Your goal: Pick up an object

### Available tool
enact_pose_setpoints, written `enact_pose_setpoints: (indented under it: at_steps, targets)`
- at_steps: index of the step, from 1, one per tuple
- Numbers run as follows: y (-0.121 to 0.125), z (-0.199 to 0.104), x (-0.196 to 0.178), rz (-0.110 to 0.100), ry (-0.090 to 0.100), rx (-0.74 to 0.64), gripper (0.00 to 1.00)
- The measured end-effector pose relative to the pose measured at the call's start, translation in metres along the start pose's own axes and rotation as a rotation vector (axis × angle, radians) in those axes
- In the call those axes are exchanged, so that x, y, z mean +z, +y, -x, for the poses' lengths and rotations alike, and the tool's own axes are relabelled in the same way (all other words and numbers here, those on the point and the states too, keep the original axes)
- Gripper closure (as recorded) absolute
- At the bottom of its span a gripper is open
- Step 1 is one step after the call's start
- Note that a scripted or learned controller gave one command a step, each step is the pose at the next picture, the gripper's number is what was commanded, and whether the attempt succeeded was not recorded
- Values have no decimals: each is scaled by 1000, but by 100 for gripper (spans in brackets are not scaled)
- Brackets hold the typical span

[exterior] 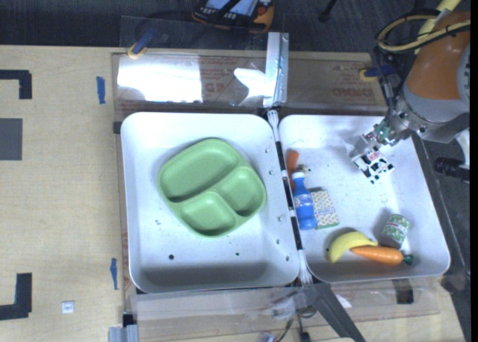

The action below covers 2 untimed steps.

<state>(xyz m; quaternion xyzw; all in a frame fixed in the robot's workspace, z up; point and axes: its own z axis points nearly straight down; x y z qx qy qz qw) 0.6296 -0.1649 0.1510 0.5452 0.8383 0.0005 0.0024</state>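
Note:
My gripper (376,139) hangs over the back right part of the right bin (336,135), reaching in from the right. Directly below and in front of it is a small black-and-white spotted toy (378,168); whether the two touch is unclear. Elsewhere in that bin lie a yellow banana (346,244), an orange carrot (379,255), a small green can (396,229), a blue bottle (302,201), a patterned square pad (324,208) and a small orange piece (291,158) by the left wall.
The left bin (142,258) holds a green divided plate (212,186). A clear plastic sheet (194,79) lies behind the bins. Yellow cables (418,30) loop above the arm at the upper right.

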Motion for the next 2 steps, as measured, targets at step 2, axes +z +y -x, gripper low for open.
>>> enact_pose_setpoints:
  at_steps: [2]
  targets:
    - [19,1,-73,-4,1,484,100]
